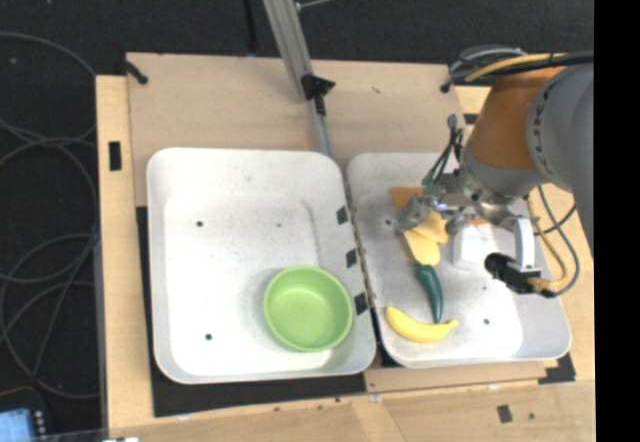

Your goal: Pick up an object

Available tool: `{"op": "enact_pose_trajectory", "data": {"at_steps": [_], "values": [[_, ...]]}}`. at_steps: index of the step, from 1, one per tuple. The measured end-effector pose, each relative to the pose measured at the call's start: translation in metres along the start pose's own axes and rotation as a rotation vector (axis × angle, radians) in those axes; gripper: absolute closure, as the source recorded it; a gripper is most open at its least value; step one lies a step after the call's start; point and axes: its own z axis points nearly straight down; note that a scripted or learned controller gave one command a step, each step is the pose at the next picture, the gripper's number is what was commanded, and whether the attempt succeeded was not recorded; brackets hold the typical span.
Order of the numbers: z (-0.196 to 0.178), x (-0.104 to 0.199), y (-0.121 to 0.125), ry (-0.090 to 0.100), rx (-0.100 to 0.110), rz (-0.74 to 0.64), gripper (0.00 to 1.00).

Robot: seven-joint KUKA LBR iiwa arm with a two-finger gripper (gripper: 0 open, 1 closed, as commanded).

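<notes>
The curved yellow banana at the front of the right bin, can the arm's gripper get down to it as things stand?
Probably yes. The curved yellow banana lies flat on the right white bin with nothing on top; only the dark green pepper touches its upper side. The gripper is nearby.

Open floor across the upper and left parts of the left bin (200, 190), blocked lower centre by a green bowl (308, 307); right bin (540, 330) crowded mid-frame by arm (520, 130), banana (420, 327) and green pepper (432, 290).

Grey arm (565, 120), orange band (505, 125) above wrist, black cables, silver-and-black gripper (440, 220)
</notes>
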Motion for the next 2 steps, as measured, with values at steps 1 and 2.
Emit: {"op": "enact_pose_trajectory", "data": {"at_steps": [1, 2], "values": [[0.030, -0.003, 0.002, -0.004, -0.009, 0.000, 0.00], [0.016, -0.004, 0.004, -0.003, -0.019, 0.004, 1.00]]}}
